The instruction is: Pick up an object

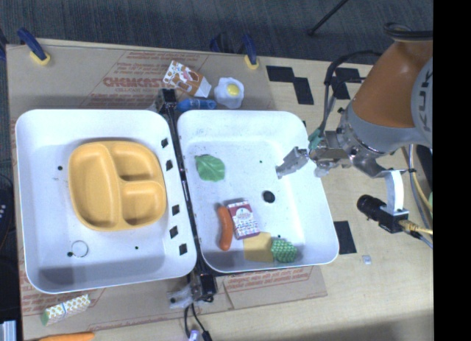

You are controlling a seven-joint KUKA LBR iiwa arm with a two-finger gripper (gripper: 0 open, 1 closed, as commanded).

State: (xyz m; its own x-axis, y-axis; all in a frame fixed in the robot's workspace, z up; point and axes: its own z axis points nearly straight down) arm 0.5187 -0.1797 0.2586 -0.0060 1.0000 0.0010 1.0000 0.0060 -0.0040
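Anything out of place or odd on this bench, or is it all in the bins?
A few things lie outside the bins: a small printed carton, a blue item and a white-and-yellow piece behind the right bin, plus a wrapped packet in front of the left bin. Nothing looks spilled or broken.

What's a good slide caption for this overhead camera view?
KUKA gripper hovers over the right bin holding toy foods, while a yellow divided tray sits in the left bin.
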